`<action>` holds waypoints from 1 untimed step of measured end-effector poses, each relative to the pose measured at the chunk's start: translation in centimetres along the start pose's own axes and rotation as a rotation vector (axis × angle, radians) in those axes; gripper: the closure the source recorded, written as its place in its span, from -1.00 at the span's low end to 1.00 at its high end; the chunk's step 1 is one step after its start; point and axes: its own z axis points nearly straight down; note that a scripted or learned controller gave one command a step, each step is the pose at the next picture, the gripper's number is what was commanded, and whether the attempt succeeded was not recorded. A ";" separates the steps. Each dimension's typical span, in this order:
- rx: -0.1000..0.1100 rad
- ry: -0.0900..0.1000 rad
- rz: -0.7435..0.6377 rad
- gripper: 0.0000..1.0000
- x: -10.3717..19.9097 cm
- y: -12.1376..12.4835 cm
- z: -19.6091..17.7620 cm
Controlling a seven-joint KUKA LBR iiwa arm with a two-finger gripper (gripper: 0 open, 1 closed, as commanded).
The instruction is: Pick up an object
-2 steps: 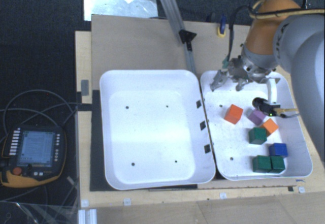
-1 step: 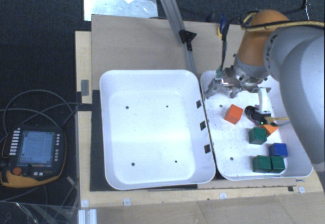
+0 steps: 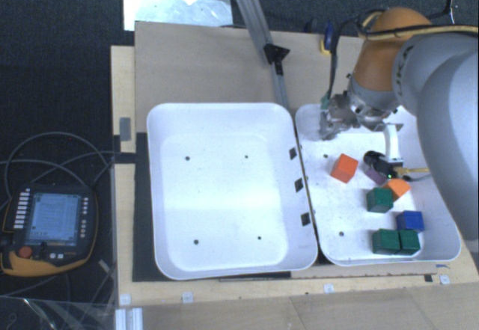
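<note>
Just end effector [image 3: 334,120] — above right bin [image 3: 441,250]

Tan bench [image 3: 217,59] bears two white bins [image 3: 224,186] side by side.

The grey arm [image 3: 441,89] is seen reaching in from the right, its broad upper link filling the right side of the view. An orange band [image 3: 385,48] is wrapped above the wrist, and the wrist is angled downward and to the left. The gripper [image 3: 329,126] is carried low at the wrist's end, pointed down. Its fingertips are too small and dark for their spacing to be judged.
</note>
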 end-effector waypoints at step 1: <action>-0.005 0.000 0.003 1.00 0.1 0.3 -6.6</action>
